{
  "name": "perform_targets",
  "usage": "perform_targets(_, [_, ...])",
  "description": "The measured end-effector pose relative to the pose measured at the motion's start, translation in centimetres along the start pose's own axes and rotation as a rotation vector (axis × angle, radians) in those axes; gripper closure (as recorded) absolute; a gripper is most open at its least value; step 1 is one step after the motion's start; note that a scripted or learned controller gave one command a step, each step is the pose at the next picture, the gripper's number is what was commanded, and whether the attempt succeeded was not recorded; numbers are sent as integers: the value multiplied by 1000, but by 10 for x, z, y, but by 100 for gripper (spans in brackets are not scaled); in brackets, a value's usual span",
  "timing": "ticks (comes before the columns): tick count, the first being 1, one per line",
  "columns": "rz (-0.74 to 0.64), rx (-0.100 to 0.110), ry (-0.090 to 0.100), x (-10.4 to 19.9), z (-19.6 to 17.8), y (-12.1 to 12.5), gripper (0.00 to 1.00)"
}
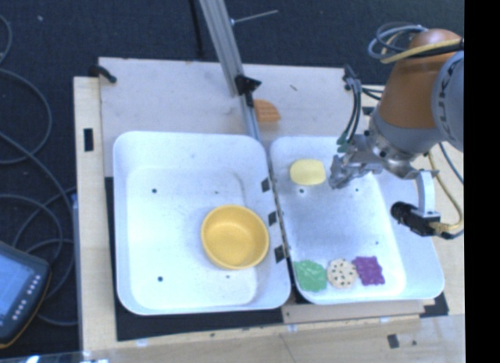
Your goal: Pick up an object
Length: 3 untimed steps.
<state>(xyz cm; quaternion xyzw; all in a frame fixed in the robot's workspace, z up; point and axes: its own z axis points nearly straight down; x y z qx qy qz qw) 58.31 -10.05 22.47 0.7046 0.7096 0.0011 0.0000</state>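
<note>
One fixed camera looked down at a slant on the worktop (187,96) and both bins (141,166).

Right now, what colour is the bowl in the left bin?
Yellow; the bowl shows plainly in the camera view.

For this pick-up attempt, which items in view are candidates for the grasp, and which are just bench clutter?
Candidates for the grasp:
- pale yellow piece, right bin, beside the gripper
- green piece, cookie, purple piece, along the right bin's near edge
- yellow bowl, left bin

Lying about:
- orange object on the bench behind the bins
- metal pole
</note>
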Motion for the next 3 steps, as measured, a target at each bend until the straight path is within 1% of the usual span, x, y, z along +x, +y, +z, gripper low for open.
perform_targets(2, [0, 1, 0, 93, 6, -16, 100])
perform_targets(3, [-2, -2, 1, 148, -13, -25, 100])
